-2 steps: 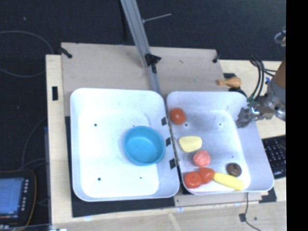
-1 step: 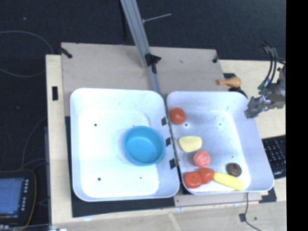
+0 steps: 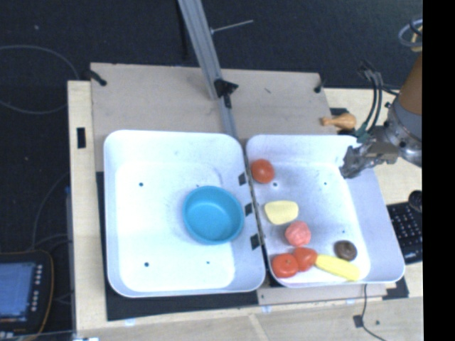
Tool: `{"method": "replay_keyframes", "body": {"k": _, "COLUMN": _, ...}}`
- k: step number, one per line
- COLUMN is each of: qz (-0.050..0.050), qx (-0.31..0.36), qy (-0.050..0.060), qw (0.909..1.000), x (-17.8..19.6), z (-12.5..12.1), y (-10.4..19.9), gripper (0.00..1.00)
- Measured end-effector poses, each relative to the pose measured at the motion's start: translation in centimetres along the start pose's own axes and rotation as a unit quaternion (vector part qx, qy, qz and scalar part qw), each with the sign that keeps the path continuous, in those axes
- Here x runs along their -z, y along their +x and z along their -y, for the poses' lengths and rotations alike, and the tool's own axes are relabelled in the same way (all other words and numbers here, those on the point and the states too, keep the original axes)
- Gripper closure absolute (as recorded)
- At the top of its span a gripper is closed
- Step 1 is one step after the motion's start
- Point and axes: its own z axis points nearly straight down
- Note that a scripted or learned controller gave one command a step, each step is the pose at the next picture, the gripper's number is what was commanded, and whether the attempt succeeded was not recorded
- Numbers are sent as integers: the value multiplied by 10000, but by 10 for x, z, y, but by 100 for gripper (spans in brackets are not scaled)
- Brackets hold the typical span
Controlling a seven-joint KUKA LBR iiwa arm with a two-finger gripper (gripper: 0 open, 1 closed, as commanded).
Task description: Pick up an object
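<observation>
The gripper (image 3: 353,163) is poised over the right bin's (image 3: 370,219) upper right rim, apparently for a descent; nothing is seen held. The toy foods, such as the tomato (image 3: 262,170), are clustered along the left side and near edge.

Pale wooden bench (image 3: 170,94), dark, perhaps carpeted floor (image 3: 85,20), loose cables (image 3: 43,62)

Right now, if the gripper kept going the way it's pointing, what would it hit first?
The gripper points left and downward over the right bin's upper right rim. Carried on, it would probably meet that bin's bare white floor first, ahead of the yellow piece; depth is unclear.
</observation>
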Motion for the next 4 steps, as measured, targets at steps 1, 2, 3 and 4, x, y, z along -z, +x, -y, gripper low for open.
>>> {"method": "replay_keyframes", "body": {"k": 1, "qz": -7, "qx": -2, "qy": 24, "qw": 10000, "x": -3, "z": -9, "y": 51, "gripper": 100}}
{"method": "replay_keyframes", "body": {"k": 2, "qz": 4, "qx": -5, "qy": 24, "qw": 10000, "x": -26, "z": -12, "y": 102, "gripper": 100}}
{"method": "replay_keyframes", "body": {"k": 3, "qz": -6, "qx": 0, "qy": 29, "qw": 10000, "x": -29, "z": -5, "y": 161, "gripper": 100}}
{"method": "replay_keyframes", "body": {"k": 4, "qz": 1, "qx": -9, "qy": 53, "qw": 10000, "x": -36, "z": -3, "y": 203, "gripper": 100}}
